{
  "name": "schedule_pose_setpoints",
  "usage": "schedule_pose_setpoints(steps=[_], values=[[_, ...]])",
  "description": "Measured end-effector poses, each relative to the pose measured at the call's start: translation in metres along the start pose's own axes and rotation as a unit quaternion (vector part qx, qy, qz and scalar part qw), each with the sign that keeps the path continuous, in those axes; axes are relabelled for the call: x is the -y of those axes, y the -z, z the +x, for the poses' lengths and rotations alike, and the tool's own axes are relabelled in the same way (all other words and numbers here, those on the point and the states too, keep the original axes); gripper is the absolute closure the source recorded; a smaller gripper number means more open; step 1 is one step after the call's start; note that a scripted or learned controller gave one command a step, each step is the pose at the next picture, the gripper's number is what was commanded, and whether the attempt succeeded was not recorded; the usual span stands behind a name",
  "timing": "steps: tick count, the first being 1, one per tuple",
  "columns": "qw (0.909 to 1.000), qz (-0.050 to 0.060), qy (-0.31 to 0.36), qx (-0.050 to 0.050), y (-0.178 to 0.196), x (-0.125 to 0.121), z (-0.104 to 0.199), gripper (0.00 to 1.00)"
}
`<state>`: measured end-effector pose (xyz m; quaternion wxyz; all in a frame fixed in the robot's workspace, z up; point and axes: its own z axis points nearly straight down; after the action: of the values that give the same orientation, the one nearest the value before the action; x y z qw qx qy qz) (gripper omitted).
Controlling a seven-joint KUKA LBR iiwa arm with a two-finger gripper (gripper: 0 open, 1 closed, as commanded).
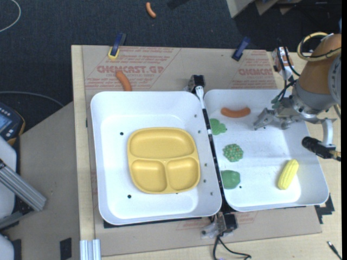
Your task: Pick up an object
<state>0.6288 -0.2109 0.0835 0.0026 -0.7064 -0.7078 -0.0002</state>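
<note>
The right bin (303, 196) holds an orange-red sausage (236, 111) near its back left. Down its left side lie a green leafy piece (218, 127), a green broccoli-like ball (233, 152) and another green piece (230, 179). A yellow corn cob (288, 174) lies at the front right. My gripper (274, 124) hangs low over the back of this bin, right of the sausage and apart from it. Its fingers are spread open with nothing between them.
The left bin (108, 145) holds a yellow tray (162, 160) with three compartments. A second sausage (123, 80) lies on the cardboard behind the left bin. Clamps sit at the bench's back edge. The grey arm (317, 85) comes in from the right.
</note>
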Motion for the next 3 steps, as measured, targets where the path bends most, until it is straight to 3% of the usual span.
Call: schedule_pose_setpoints(steps=[1,3], values=[[1.0000,-0.002,0.001,0.002,0.013,-0.001,0.000,1.00],[1.0000,-0.005,0.000,0.004,0.118,0.003,0.003,1.00]])
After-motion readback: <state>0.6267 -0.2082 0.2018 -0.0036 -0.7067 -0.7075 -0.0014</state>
